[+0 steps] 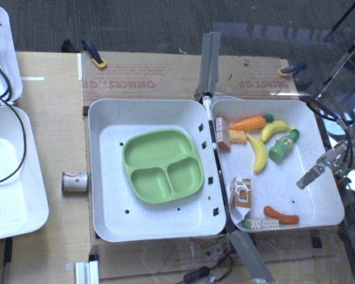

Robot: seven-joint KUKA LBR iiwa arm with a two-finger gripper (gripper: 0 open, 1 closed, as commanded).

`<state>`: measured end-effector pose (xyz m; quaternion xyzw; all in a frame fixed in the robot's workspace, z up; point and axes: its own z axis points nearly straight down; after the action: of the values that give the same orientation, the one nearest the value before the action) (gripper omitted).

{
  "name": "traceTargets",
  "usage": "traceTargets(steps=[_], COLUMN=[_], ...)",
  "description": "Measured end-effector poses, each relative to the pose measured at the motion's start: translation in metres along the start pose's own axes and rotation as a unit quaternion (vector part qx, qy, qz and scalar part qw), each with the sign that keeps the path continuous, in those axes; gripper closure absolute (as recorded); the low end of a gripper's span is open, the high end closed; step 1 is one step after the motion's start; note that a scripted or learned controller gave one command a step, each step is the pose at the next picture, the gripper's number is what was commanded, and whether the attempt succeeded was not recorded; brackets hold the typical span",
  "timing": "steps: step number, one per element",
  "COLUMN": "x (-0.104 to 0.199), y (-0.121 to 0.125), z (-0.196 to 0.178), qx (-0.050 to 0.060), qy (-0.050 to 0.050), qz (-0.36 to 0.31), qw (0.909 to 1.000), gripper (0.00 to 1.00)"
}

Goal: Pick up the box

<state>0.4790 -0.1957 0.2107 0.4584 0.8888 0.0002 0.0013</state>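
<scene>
One box (241,194) lies well left of gripper (304,182).

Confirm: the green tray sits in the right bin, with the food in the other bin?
Not quite. The camera view shows the green tray in the left bin; the food, including the box, lies in the right bin.

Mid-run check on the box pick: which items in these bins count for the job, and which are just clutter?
For the job:
- box, by the right bin's left wall
- gripper, at the right bin's right side

Just lying about:
- green divided plate in the left bin
- two bananas
- carrot
- green bottle
- sausage
- small carton
</scene>
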Motion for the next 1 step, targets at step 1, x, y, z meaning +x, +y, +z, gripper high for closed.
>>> traceTargets(steps=[1], x=[0.0290], y=[0.0191], z=[0.1194], qx=[0.000], qy=[0.001], qz=[-0.097], qw=[0.9953], gripper=[0.00])
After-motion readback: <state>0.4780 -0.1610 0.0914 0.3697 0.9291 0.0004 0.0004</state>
